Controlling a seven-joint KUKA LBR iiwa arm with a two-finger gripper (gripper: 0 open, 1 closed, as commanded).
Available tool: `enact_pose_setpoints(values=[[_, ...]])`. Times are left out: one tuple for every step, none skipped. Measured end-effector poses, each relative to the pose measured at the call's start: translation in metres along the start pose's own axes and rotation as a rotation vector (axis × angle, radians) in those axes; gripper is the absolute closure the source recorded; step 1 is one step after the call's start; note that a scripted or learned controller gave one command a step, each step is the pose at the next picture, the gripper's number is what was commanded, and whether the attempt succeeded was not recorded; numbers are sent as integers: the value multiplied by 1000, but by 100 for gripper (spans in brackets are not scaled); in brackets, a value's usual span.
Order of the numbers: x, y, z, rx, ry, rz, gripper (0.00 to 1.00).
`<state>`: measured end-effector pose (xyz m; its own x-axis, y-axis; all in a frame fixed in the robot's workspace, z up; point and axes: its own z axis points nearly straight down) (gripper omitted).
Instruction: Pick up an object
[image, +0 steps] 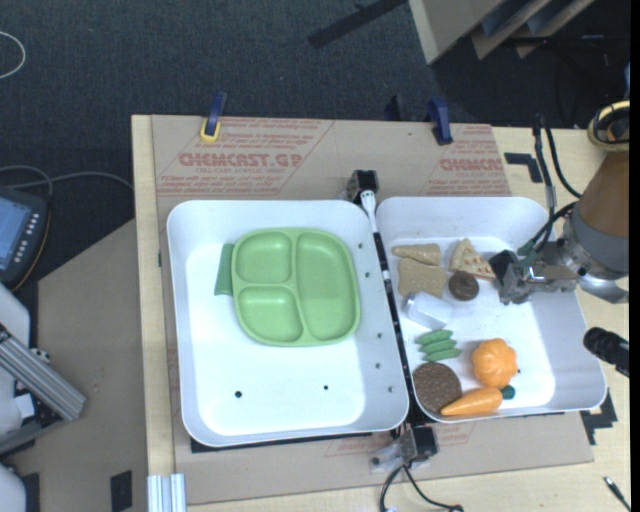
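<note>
The gripper (508, 278) is low inside the right bin (570, 345), near its upper part, just beside a small brown round piece (463, 287) and a cracker wedge (470, 259). I cannot tell its state. Toy foods crowd this bin's left side: bread (417, 268), green beans (438, 345), an orange (494, 362), a carrot (470, 403). The left bin (200, 330) bears a green tray (296, 285).

My tool (508, 281) hangs in the right bin (570, 330); food pieces (455, 345) lie left of it; a divided plate (296, 286) sits in the left bin (200, 350).
</note>
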<state>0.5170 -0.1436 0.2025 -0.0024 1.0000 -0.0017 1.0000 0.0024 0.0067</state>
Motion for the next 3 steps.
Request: enact_pose_setpoints(values=[[0, 1, -24, 1, 0, 1, 100], [56, 11, -14, 8, 5, -4, 100], [108, 10, -26, 4, 3, -4, 100]])
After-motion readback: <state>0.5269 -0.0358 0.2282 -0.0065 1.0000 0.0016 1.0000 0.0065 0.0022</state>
